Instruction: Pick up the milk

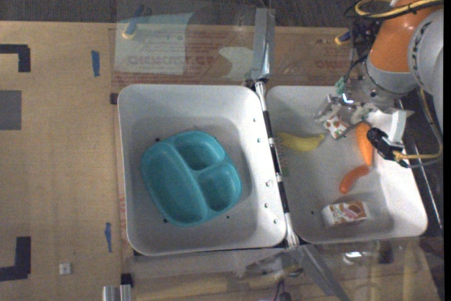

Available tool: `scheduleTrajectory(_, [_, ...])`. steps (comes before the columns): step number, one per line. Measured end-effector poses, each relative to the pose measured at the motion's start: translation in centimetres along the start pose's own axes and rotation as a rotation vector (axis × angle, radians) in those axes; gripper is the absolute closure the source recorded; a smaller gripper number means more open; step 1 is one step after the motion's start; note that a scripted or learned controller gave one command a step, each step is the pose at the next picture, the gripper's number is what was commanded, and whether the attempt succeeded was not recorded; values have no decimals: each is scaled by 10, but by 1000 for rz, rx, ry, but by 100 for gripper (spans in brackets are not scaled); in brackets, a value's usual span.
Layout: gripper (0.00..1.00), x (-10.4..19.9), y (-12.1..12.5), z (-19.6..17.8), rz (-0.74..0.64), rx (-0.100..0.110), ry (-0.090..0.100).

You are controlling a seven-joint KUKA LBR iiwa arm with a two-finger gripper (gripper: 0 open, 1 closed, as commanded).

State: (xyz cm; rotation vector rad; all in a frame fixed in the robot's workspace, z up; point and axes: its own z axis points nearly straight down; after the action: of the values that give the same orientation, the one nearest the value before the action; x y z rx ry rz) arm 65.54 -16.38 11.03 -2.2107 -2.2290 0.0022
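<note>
Operator, your milk (346, 213) lies on its side near the front edge of the right bin (310, 208), well apart from the tool (343, 111). The tool sits low at that bin's far side, just beside a small red-and-white carton (336, 127); you cannot tell how its grip stands. A banana (301, 142) lies toward the divider from the milk. Two orange carrots (354, 178) lie between the milk and the tool. A teal divided plate (190, 177) rests in the left bin (141, 109).
</note>
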Motion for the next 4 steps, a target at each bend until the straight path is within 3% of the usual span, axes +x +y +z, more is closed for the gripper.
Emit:
scheduleTrajectory(1, [0,33,-47,22,-289,-8,-2])
scheduleTrajectory(2, [0,-5,6,-61,-320,-8,-4])
scheduleTrajectory(3, [0,69,-6,5,-452,-10,-4])
scheduleTrajectory(4, [0,48,13,-127,-654,-10,-6])
